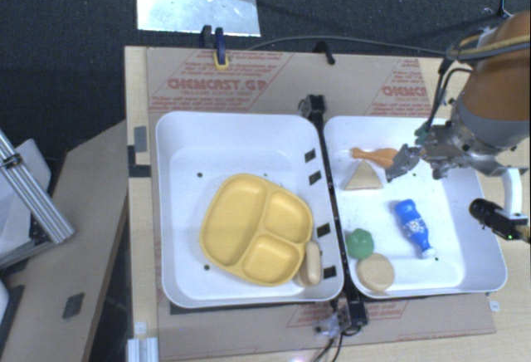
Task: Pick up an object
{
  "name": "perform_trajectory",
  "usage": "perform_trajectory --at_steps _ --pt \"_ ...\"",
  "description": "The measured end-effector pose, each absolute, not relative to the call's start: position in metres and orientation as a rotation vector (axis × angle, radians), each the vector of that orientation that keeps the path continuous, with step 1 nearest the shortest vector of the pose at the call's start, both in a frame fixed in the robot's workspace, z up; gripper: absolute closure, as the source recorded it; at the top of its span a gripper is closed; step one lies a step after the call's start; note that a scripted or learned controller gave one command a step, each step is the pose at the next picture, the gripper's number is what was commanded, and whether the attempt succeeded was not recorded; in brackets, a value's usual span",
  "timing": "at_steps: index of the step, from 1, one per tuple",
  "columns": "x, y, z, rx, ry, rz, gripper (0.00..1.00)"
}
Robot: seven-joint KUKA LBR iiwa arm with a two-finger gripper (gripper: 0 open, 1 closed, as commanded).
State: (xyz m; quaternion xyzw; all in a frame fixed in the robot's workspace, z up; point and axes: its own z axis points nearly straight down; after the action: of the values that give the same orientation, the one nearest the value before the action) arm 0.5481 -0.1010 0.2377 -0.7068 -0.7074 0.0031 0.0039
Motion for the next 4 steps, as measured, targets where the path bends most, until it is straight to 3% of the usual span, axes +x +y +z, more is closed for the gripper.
perform_trajectory --at_steps 1,4 --pt "0.550 -0.101 0.244 -2.219 -2.226 -0.002 0.00" --pt "0.535 -0.097 0.082 -2.219 -2.221 0.001 0.00"
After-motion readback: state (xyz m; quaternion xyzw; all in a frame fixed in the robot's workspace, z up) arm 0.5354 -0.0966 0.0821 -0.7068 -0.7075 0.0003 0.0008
